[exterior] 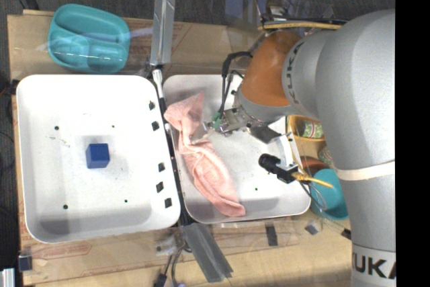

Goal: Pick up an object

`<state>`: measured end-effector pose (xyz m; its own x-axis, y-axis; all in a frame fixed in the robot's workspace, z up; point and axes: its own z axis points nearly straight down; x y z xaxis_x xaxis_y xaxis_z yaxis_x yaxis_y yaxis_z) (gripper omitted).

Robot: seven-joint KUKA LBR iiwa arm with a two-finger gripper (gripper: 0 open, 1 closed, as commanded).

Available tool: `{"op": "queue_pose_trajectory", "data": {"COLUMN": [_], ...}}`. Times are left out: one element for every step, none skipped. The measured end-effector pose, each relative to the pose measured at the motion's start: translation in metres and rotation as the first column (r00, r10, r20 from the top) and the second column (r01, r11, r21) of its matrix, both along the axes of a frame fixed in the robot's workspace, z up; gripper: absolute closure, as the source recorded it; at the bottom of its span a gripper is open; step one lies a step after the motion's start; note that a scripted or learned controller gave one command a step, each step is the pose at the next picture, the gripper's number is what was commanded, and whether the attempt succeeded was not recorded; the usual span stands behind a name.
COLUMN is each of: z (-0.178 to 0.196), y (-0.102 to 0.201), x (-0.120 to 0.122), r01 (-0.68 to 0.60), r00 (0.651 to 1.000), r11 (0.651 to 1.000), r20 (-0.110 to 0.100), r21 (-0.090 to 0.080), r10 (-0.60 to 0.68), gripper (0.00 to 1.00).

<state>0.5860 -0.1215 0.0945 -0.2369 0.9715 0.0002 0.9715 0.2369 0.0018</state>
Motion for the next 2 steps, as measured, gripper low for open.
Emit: {"op": "queue_pose_trajectory", "data": {"z": [0.0,0.0], "y": [0.014,0.014], "x": [-0.028,-0.005], "r01": [-0.063,-0.046], "r00": [0.998,0.999], "r11": [0.998,0.999], "r20": [0.001,-0.001], "r21": [-0.001,0.0], "r10": [0.063,0.046], "gripper": [0.0,0.0]}}
